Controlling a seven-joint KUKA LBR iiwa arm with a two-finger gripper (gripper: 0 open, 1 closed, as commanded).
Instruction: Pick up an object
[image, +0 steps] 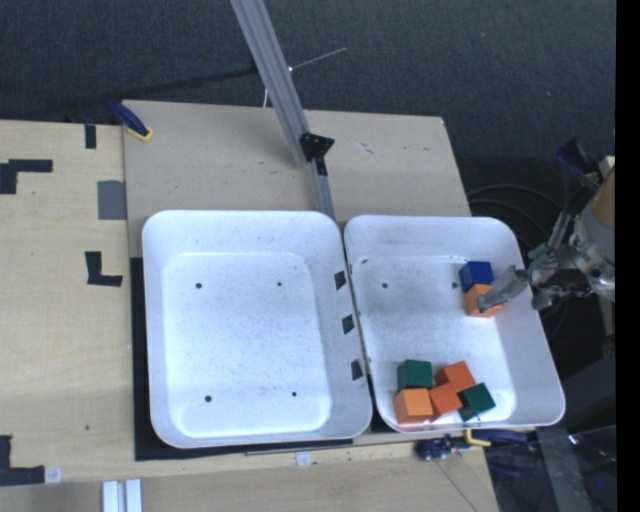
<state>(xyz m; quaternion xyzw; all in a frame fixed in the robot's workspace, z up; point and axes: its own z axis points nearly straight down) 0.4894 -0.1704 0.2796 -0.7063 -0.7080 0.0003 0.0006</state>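
2 blocks sat right at the gripper (500, 290) tip in the right bin (520, 345): blue block (476, 272) just above-left of it, orange block (483, 301) touching or under it, which one unclear. Finger state: could not tell, too small and blurred. 5 more blocks clustered (440, 390) well below the gripper. Arm cut off at the frame's right.

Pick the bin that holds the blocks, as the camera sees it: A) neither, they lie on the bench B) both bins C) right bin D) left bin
C: the blue block, the orange block under it and the green-and-orange cluster all lie in the right bin.
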